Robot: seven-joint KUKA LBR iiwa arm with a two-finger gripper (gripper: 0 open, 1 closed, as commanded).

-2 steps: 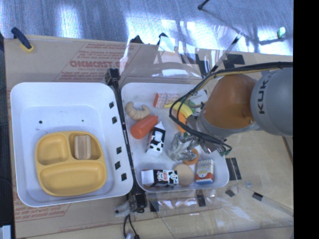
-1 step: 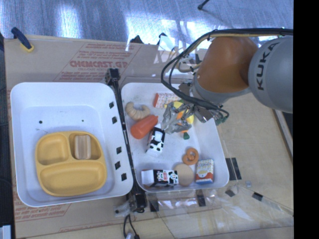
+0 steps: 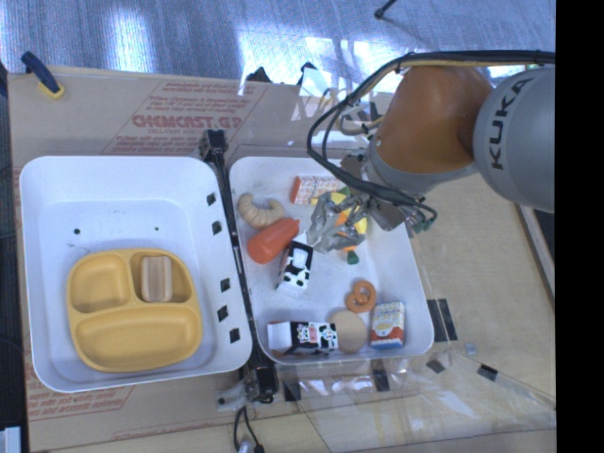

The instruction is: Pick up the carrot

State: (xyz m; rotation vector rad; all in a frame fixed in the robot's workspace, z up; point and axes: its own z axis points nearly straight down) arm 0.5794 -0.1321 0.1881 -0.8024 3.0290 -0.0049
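Note:
The carrot (image 3: 274,239), orange-red and stubby, lies in the right bin (image 3: 408,270) near its left wall, pointing up and to the right. My gripper (image 3: 332,225) hangs low over the middle of that bin, just to the right of the carrot's tip and apart from it. Something small, yellow and green (image 3: 354,223), shows right beside the gripper. The grey arm with its orange band (image 3: 429,121) reaches in from the upper right.
Around the carrot lie a beige curled pastry (image 3: 257,209), an orange carton (image 3: 307,189) and a cow-patterned carton (image 3: 297,268). Further forward are a pretzel (image 3: 360,296), a beige ball (image 3: 351,330) and two more cartons. The left bin (image 3: 47,206) holds a yellow divided plate (image 3: 132,333).

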